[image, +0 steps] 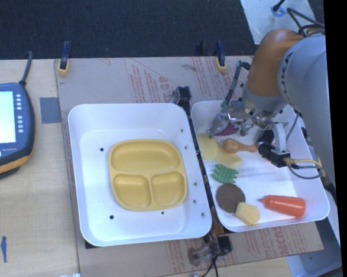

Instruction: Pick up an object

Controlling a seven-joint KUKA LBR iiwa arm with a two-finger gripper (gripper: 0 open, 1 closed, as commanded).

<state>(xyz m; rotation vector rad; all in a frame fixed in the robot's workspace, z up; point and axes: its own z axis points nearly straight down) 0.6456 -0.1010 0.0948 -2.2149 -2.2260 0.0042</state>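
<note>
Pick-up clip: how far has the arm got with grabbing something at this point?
Done: the pincer is down at the far end of the right bin, above the toy food. In hand: nothing visibly gripped. Left: the actual grasp and lift; the orange carrot, green piece, brown disc and corn piece all lie on the bin floor.

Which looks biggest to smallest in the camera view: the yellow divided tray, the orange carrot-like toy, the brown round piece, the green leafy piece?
1. Yellow divided tray, clearly largest.
2. Orange carrot-like toy and brown round piece look alike; not ranked.
3. Green leafy piece, smallest.
</note>
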